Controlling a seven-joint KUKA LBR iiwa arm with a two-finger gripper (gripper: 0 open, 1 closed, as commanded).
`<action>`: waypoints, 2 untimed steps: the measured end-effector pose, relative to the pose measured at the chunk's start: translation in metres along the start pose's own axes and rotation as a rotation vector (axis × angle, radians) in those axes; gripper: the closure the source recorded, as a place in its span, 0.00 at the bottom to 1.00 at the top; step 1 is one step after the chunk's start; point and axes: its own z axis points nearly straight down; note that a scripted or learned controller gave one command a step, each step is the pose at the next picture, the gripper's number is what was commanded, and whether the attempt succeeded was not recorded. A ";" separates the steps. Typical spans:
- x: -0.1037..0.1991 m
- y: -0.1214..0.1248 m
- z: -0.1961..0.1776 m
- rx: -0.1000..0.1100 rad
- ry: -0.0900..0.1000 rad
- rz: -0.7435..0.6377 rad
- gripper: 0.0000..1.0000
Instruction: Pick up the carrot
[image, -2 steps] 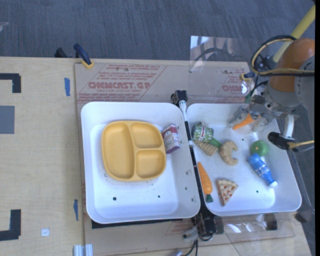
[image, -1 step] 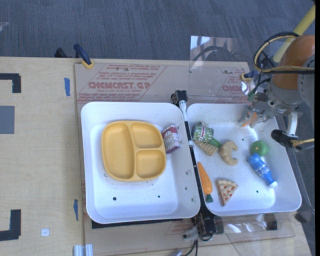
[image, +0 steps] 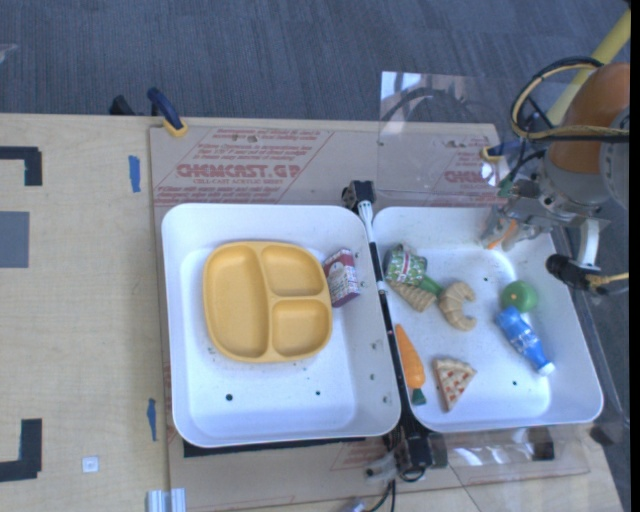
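Overhead slanted view of the bench with two shallow white bins set side by side. The left bin (image: 190, 400) holds a yellow divided plate (image: 266, 300) with three compartments, and a small dark red can (image: 342, 276) lying tilted just beside the plate's right edge. The right bin (image: 575, 395) holds the remaining items. The carrot (image: 408, 359), orange with a green stem end pointing toward the near edge, lies along the bin's left wall, close to the divider between the two bins. Just right of the carrot's lower end lies a pizza slice (image: 453, 381). Above the carrot, near the bin's far left corner, a green and white can (image: 405, 265) lies on its side, touching a corn-like cob (image: 414, 293) below it. A tan croissant (image: 460, 305) sits beside the cob, toward the bin's middle. Farther right are a green round fruit (image: 519, 295) and, just below it, a blue bottle (image: 525, 340) lying tilted with its white cap toward the near right. The arm enters from the right, its orange band visible at the upper right corner. The gripper (image: 505, 232) hangs over the far right part of the right bin, well apart from the carrot; whether it is apart or together cannot be told here, and nothing is seen held in it. Cables loop around the wrist.
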 end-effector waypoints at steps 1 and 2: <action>0.000 0.001 -0.011 -0.004 -0.002 -0.001 1.00; 0.054 -0.013 -0.059 -0.005 -0.005 0.057 1.00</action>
